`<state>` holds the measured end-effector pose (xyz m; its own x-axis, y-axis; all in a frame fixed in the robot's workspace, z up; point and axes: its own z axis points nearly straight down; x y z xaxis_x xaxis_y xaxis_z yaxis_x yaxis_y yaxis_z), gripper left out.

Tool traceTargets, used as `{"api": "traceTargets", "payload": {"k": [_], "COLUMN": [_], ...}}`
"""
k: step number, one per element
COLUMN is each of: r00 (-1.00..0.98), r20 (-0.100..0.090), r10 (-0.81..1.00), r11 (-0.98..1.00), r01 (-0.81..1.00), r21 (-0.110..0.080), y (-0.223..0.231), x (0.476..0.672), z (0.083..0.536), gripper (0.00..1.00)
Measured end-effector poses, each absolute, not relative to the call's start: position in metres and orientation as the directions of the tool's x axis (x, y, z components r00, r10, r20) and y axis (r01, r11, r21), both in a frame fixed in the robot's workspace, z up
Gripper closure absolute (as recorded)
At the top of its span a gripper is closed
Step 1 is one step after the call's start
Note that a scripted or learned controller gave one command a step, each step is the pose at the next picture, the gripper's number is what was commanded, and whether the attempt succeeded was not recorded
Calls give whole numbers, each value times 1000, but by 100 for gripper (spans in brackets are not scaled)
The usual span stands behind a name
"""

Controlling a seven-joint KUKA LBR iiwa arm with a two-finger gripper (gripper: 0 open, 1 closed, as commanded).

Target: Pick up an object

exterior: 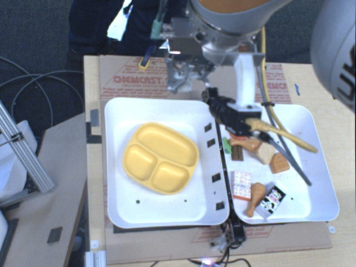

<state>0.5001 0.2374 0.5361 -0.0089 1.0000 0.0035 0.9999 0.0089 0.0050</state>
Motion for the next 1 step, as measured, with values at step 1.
{"api": "traceTargets", "payload": {"k": [1], "r00": [2], "r20": [-5], "r10": [1000], "r11": [-3], "r01": [1000], "r21": [-11], "y": [210], "x": [522], "z": [391], "gripper": [100]}}
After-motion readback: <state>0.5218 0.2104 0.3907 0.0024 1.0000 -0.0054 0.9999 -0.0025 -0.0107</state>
